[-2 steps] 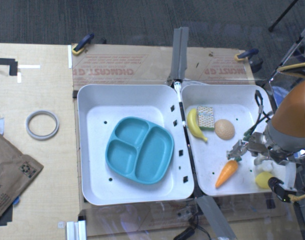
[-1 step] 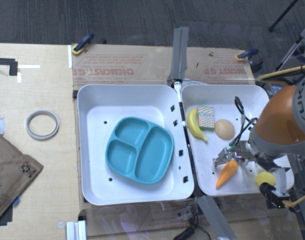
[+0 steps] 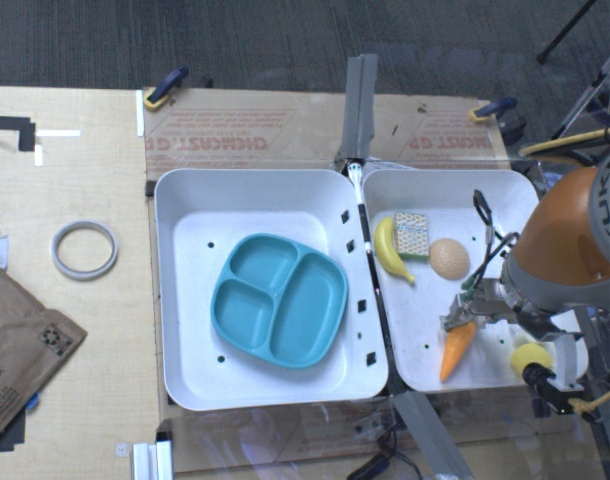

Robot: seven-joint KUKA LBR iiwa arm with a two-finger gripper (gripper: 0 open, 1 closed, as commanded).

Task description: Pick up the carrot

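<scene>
Carrot (image 3: 456, 353) lies in right bin (image 3: 425, 200), just below the egg (image 3: 449, 258) (banana (image 3: 389, 250) left of egg). Gripper (image 3: 463, 313) sits at carrot's top end, fingers narrow and closed on it, carrot tilted, tip resting low.

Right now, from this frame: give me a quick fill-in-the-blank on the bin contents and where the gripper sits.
1. The blue divided tray lies in the ____ bin.
2. The gripper is at the ____ end of the carrot.
3. The banana lies just left of the ____ sponge.
4. The round tan thing right of the sponge is an ____.

Missing words: left; upper; green-checked; egg
</scene>
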